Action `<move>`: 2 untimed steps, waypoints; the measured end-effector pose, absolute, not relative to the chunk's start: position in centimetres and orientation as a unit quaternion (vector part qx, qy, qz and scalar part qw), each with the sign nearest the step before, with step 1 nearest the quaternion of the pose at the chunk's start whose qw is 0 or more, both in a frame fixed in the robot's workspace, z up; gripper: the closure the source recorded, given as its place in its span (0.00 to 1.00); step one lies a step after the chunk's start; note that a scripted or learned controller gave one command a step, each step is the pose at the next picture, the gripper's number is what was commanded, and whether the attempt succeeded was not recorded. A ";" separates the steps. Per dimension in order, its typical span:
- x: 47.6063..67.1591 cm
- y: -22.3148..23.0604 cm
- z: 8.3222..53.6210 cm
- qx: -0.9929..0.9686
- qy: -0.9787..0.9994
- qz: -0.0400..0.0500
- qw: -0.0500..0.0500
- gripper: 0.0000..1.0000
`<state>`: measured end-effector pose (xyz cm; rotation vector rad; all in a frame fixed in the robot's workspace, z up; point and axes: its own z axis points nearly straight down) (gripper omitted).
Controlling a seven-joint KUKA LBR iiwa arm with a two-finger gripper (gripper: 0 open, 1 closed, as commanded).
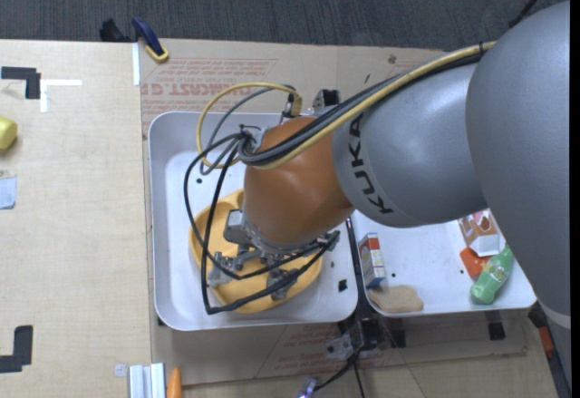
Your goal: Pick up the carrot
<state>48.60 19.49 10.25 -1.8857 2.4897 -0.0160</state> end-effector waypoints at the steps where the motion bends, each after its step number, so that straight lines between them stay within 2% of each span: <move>1: 48.7 19.6 11.1 -0.604 0.797 -0.004 0.012 1.00; 2: 47.9 16.6 11.1 -0.708 0.706 0.000 0.002 1.00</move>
